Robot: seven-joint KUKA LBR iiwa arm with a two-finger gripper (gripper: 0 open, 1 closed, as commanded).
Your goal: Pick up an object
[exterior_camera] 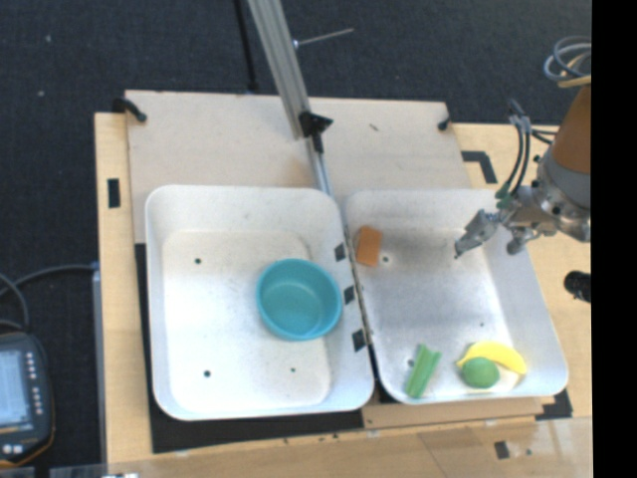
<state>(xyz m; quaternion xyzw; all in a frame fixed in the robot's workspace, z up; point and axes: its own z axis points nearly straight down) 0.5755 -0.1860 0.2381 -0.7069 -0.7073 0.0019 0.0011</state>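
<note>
Tool (493,232) hung at abt 3 o'clock in the frame, over the upper right edge of the right bin (523,297), w/ its two fingers spread apart and nothing between them. One finger angled down-left toward the bin floor, the other sat nearer the rim; exact height above the floor couldn't be told from this slanted view. Arm (569,157) came in from the right, orange band visible above the wrist, cables looping off at 1 o'clock.

Candidates for the pick were all in the right bin. Orange block (368,246) lay at the bin's 10 o'clock, just beside the divider btwn bins. Green stick (422,371) lay at abt 6 o'clock, tilted. Green ball (480,372) sat at 5 o'clock, touching a yellow piece (503,357), prob a banana shape, tucked behind it toward the corner. Nothing lay directly under the tool, so it looked like an approach or reset pose, not a grasp.

Left bin (174,267) held a blue bowl (299,299) at its 4 o'clock, upright, well apart from the tool.

Judgement: pick not yet begun. Ball and yellow piece crowded together near the wall would be awkward for two fingers; the orange block, alone on bare floor, seemed the easier target, tho close to the rim. Counter (249,137) behind the bins carried a metal post (284,58).
</note>
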